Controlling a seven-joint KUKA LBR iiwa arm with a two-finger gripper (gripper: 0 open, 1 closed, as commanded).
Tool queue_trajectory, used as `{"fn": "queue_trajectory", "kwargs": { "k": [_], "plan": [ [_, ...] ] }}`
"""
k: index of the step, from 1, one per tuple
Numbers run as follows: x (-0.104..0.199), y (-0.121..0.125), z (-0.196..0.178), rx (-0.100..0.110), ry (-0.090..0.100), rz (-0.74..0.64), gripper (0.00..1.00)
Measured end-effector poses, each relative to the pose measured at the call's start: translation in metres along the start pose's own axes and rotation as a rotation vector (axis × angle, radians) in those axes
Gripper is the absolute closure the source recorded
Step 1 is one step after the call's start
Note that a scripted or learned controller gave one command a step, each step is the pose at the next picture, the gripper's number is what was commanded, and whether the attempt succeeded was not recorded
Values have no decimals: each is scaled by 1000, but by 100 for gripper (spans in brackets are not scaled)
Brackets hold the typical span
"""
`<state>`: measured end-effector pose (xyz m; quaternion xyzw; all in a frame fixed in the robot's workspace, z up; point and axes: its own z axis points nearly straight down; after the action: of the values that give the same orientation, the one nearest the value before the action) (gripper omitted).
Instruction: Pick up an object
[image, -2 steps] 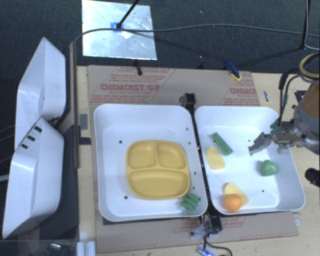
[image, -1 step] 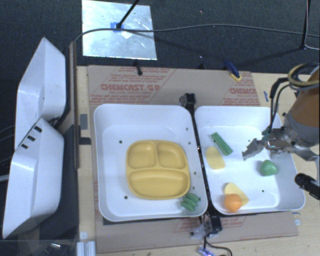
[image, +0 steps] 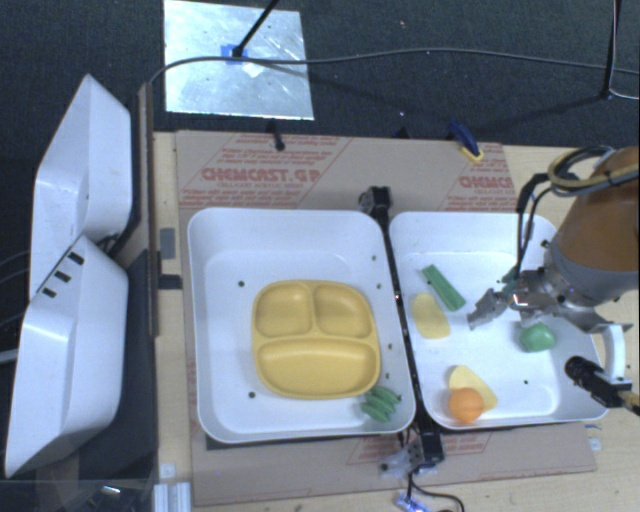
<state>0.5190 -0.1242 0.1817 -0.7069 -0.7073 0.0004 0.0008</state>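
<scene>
The right bin (image: 455, 220) holds a green stick (image: 441, 287), a pale yellow slab (image: 431, 315), a yellow wedge (image: 472, 378), an orange ball (image: 465, 404) and a round green piece (image: 537, 337). My gripper (image: 482, 312) hangs low over this bin's middle, pointing left. It is just right of the pale yellow slab and left of the round green piece. I see nothing held in it. The arm's orange band (image: 605, 215) rises at the right edge.
The left bin (image: 215, 300) carries a yellow divided plate (image: 315, 335) and a small green ridged piece (image: 380, 403) at its front right corner. A black clamp (image: 376, 198) sits at the far end of the wall between the bins. Cables run behind the bench.
</scene>
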Motion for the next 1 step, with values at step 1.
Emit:
{"fn": "queue_trajectory", "kwargs": {
  "k": [1],
  "plan": [
    [10,-2,52,0,0,0,0]
  ]
}}
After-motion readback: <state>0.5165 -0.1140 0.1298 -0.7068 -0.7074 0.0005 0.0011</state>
